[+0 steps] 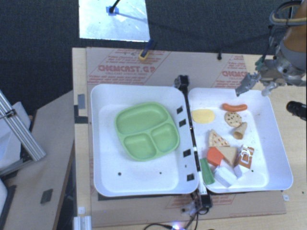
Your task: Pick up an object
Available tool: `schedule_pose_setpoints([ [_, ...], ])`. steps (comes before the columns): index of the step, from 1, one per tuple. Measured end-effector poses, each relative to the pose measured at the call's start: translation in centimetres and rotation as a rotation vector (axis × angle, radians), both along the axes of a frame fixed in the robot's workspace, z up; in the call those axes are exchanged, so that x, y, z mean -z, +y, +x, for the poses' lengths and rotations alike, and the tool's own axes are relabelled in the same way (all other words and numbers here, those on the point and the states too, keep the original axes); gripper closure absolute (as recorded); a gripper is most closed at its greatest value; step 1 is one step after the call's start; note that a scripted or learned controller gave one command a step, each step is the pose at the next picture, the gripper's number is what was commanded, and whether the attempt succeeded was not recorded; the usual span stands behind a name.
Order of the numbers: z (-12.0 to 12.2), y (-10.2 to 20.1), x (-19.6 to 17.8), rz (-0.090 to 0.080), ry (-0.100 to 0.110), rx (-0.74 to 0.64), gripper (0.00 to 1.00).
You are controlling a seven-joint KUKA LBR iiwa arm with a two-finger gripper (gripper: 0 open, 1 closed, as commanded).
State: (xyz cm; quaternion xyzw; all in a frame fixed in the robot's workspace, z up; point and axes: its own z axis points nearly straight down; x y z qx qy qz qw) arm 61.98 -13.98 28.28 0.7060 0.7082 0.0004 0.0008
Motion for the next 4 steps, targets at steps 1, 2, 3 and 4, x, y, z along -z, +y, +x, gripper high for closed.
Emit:
schedule_pose_setpoints([
  [1,0.5,0.1,6.2,0.001,0.004,0.001,0.00],
  [2,0.8,0.9,10.8,0.001,0.003,-0.001,0.00],
  [3,1.3,1.4,15.1,0.001,0.003,-0.003,0.00],
  [4,1.5,1.3,19.7,-0.003,-0.005,-0.001,0.00],
])
